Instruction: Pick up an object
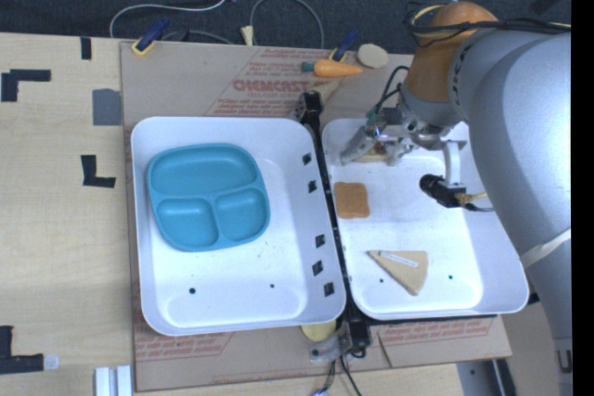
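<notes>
My gripper [375, 149] hangs low over the far end of the right bin [445, 236], its two grey fingers [355, 146] spread open. A sliver of something tan [371, 157] shows on the bin floor between them, and the fingers are not closed on it. A brown square slice [351, 199] lies just in front of the gripper, near the bin's left wall. A tan wedge with a pale top [401, 267] lies at the near end of the same bin.
The left bin [232, 292] holds a blue divided plate [209, 197]. A black divider with clips [320, 199] runs between the bins. An orange carrot-like piece [336, 68] and a beige piece [373, 56] lie on the board behind the bins. The arm's bulk [520, 134] covers the right side.
</notes>
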You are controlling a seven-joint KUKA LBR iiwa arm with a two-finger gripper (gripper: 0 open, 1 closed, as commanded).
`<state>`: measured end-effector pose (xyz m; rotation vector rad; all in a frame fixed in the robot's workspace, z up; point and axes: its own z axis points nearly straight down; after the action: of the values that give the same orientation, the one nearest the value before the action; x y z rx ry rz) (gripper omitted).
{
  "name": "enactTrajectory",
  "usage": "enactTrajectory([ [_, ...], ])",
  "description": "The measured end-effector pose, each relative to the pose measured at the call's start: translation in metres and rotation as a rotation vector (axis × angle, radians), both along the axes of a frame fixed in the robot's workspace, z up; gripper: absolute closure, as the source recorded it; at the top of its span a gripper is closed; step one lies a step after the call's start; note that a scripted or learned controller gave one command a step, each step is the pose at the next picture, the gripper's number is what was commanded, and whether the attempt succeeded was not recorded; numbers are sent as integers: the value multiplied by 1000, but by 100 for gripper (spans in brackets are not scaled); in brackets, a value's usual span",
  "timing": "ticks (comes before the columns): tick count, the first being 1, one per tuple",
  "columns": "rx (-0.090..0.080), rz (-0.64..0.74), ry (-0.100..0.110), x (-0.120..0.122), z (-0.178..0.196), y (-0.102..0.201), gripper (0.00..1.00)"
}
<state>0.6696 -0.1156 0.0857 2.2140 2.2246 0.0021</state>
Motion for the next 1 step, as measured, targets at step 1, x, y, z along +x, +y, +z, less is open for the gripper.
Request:
enactTrajectory([
  [1,4,2,-2,-56,105,73,0],
])
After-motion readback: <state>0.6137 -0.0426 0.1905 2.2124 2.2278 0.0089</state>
